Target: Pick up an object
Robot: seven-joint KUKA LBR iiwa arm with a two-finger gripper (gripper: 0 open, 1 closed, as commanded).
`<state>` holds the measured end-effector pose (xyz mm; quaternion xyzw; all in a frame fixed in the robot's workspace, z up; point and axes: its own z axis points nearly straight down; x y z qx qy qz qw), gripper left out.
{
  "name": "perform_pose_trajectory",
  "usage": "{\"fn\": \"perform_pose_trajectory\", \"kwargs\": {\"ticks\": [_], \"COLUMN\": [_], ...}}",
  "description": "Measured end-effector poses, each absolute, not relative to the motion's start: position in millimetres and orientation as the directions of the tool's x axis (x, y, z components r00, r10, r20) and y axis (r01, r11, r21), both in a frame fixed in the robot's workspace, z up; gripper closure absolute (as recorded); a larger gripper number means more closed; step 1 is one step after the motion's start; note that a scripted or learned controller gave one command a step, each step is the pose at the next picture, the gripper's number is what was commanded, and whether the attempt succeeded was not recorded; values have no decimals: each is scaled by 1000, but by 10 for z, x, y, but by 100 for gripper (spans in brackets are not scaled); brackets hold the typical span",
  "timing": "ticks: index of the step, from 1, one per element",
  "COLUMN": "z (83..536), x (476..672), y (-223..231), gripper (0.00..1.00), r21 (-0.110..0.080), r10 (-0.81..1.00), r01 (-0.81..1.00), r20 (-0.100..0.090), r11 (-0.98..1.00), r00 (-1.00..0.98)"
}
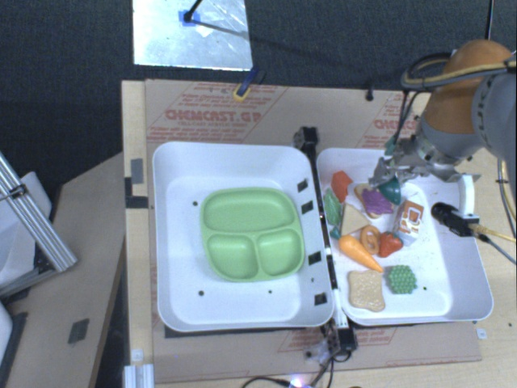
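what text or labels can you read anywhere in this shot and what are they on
"CHEMCAST GP": red print on the brown sheet behind the left bin, blurred, so this reading is a best guess.
Red print on the same sheet behind the right bin: too blurred to read.
Small carton in the right bin: orange and white pattern, no readable words.

Two white bins side by side: green divided tray (249, 234) in the left; toy carrot (359, 252), bread slice (366, 291), broccoli (401, 279) in the right, gripper (388, 176) above a purple piece (375, 201).

Even, bright overhead light; soft shadows, mild glare, slightly grainy focus.
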<state>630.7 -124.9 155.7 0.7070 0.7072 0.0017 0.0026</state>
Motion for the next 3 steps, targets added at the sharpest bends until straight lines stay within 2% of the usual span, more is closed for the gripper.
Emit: {"fn": "perform_pose_trajectory", "kwargs": {"ticks": [1,2,3], "z": [2165,2252,2194], "x": [6387,6397,6193], "y": [-1313,-1314,-781], "gripper": [100,100,100], "r21": [8,3,0], "r10": [1000,1000,1000], "r01": [1000,1000,1000], "r20": [-2,0,1], "r11": [4,4,8], "r00": [-4,-4,-8]}}
